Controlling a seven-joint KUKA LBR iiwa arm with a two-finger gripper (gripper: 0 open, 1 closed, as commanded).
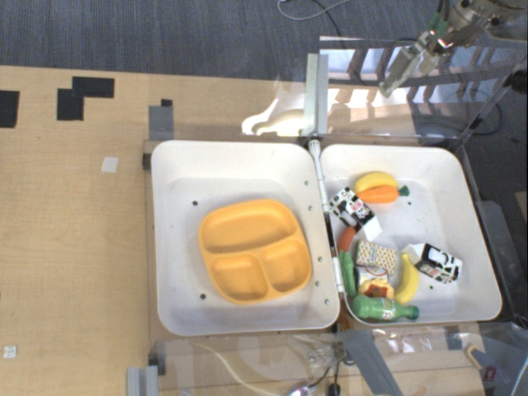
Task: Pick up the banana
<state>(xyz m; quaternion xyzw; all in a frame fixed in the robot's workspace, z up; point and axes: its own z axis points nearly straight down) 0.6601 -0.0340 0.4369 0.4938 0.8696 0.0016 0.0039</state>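
— The two bins [247, 159] look like smooth white plastic, faintly shiny. And that tray?

— The orange tray [254, 250] is matt plastic. The banana [407, 277] looks like glossy plastic, as does the green bottle [384, 308].

— And the bench [74, 246]?

— Pale wood-look board, matt. The floor [165, 15] behind is dark ribbed carpet, rough.

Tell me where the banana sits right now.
The banana lies in the right bin, toward its front edge, between the black-and-white toy on its right and the small box on its left, just above the green bottle.
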